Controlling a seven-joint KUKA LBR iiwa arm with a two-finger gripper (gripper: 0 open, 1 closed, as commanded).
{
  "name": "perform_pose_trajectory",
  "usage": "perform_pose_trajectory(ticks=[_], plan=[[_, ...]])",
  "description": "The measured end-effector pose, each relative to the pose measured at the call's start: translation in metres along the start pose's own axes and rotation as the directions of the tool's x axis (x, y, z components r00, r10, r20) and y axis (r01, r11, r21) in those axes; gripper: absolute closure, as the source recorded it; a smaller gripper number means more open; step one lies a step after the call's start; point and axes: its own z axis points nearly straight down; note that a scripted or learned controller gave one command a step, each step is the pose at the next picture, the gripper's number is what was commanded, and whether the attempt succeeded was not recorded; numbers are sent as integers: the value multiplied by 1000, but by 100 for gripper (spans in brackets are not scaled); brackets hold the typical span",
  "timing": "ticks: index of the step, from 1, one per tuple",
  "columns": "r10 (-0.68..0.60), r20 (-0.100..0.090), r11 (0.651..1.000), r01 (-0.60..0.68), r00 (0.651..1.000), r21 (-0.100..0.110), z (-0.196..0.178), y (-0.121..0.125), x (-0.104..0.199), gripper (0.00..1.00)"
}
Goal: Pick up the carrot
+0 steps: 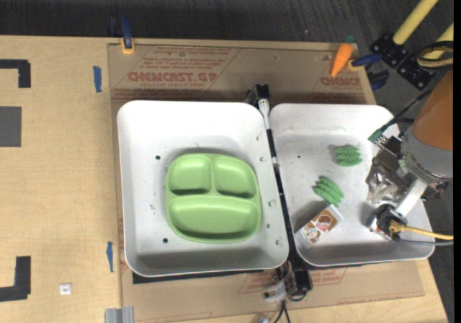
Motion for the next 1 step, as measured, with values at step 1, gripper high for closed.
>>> perform_pose_trajectory(ticks=[1], plan=[[-67,1,998,67,998,-2,-43,28,-30,100]])
